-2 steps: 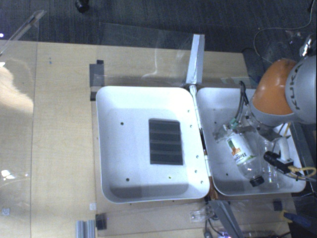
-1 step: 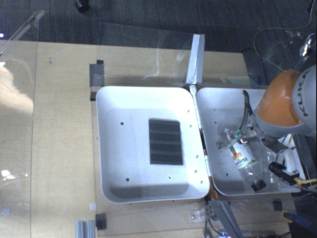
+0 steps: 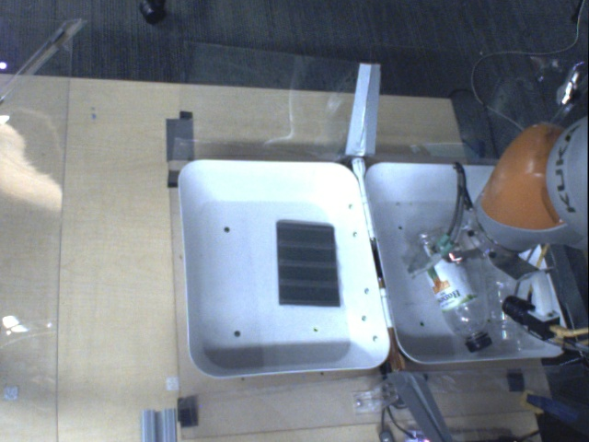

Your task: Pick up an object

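1. Two shallow white bins are seen side by side on a light wooden tabletop (image 3: 101,274), the left bin (image 3: 207,247) and the right bin (image 3: 405,201) touching along their inner walls.
2. A dark ribbed rectangular pad (image 3: 308,262) is found lying flat near the middle of the left bin, well apart from its walls.
3. A clear plastic bottle (image 3: 457,304) is found in the right bin, lying on its side at a slant. A white label with some orange on it can be made out around its middle, and a dark cap (image 3: 479,342) is pointed toward the bin's near wall.
4. The arm (image 3: 534,187), grey with an orange band, is seen reaching in from the right and hanging over the right bin.
5. The gripper (image 3: 448,247) is placed right at the upper end of the bottle. Honestly, that spot is a jumble of clear plastic and metal, so whether the fingers are spread or pressed together can't be told, and no grip on the bottle can be confirmed.
6. A grey metal bar (image 3: 362,109) is seen standing up behind the bins, right where they meet.
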Tool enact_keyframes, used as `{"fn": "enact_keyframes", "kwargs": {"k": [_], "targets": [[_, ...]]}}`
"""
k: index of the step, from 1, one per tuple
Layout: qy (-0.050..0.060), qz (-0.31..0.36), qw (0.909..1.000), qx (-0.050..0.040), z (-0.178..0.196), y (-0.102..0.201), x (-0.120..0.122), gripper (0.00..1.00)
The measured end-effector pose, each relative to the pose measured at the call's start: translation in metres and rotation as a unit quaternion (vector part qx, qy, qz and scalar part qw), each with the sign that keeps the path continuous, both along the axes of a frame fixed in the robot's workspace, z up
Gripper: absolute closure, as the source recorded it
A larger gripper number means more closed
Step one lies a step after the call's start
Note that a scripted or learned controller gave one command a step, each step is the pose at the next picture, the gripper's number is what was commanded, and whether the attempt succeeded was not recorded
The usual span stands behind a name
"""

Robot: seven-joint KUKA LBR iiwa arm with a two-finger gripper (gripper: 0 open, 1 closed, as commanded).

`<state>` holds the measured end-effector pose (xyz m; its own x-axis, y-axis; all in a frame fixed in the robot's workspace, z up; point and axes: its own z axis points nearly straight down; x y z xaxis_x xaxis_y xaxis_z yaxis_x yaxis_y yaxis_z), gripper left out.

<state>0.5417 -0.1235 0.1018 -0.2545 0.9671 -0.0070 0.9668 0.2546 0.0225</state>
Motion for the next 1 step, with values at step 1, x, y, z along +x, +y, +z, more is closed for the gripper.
{"fn": "enact_keyframes", "kwargs": {"k": [1], "targets": [[0.008, 0.067, 0.9977, -0.0001, 0.085, 0.063, 0.0647, 1.0]]}}
